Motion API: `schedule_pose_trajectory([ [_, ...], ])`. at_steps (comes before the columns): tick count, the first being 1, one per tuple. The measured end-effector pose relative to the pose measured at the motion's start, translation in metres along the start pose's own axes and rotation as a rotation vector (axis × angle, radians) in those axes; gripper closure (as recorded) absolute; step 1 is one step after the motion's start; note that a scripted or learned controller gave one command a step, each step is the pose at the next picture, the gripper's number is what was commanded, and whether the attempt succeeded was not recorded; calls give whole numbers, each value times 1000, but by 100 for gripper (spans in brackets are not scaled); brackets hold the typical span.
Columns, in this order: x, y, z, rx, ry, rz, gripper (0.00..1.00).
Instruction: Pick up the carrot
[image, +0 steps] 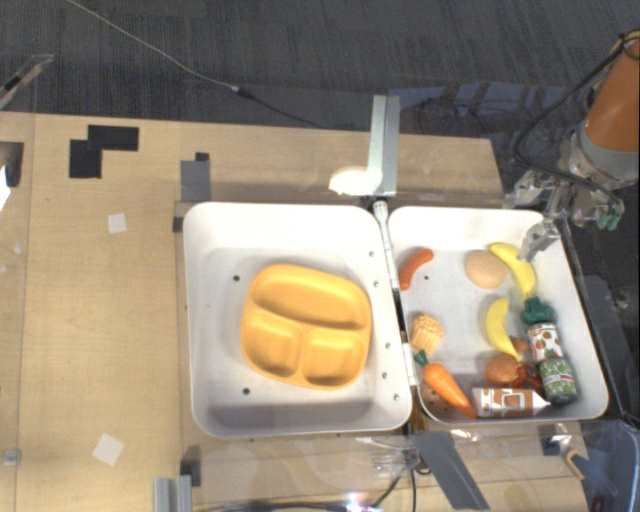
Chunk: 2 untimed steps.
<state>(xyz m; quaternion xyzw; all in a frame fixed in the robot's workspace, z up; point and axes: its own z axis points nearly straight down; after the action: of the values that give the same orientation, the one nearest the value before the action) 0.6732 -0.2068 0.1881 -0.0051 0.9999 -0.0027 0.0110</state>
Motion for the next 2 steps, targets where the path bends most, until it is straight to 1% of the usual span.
schedule_pose_trajectory([
  [1, 9, 36, 99, -6, 15, -185, 0],
  [2, 3, -1, 6, 1, -1, -142, 0],
])
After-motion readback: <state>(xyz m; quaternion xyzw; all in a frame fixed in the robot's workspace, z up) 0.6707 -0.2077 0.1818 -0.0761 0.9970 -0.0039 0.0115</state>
